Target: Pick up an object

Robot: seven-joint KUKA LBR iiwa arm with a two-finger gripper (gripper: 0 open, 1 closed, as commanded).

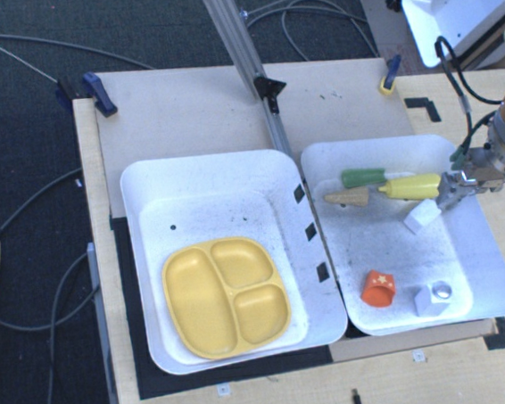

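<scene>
Tool [455, 186] sits low at the right rim of the right bin [487, 257], reaching in from the right; the wrist above it blurs at the frame edge. Cannot tell how the tool's tips stand, they are too small and dark against the bin wall.

Just left of the tool: a yellow bottle-shaped piece [410, 188], lying flat, its right end touching or nearly touching the tool. Just below-left of the tool: a small white block [422, 216], tilted.

Further left along the bin's upper part: a green cylinder [363, 177] and a tan wooden piece [348, 198], both lying flat.

Lower part of the bin: an orange cup [378, 288] and a grey block [434, 297], well apart from the tool.

Left bin [144, 194] holds a yellow divided plate [226, 294]. Both bins rest on the surface [179, 101].
</scene>
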